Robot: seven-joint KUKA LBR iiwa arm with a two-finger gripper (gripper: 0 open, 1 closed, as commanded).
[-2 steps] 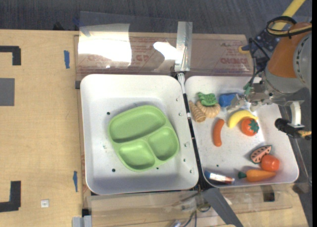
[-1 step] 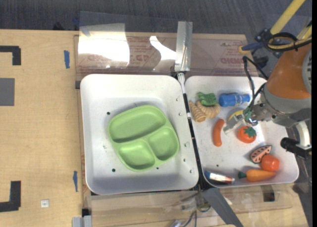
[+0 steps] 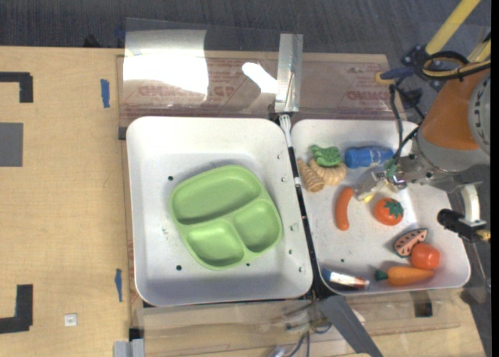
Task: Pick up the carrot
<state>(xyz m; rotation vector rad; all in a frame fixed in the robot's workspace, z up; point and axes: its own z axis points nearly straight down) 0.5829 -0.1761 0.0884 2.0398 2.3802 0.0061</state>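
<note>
Orange carrot (image 3: pixel 408 275) lies unlabelled in right bin (image 3: pixel 460 273).

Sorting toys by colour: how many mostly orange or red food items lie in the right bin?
4: a sausage left of centre, a tomato mid-bin, a red fruit lower right, and the carrot by the front edge. The arm may hide others.

The carrot (image 3: pixel 407 275) is orange with a small green top at its left end. It lies flat on its side, nearly parallel to the near edge of the right bin (image 3: pixel 460 215), close to that bin's near right corner.
</note>
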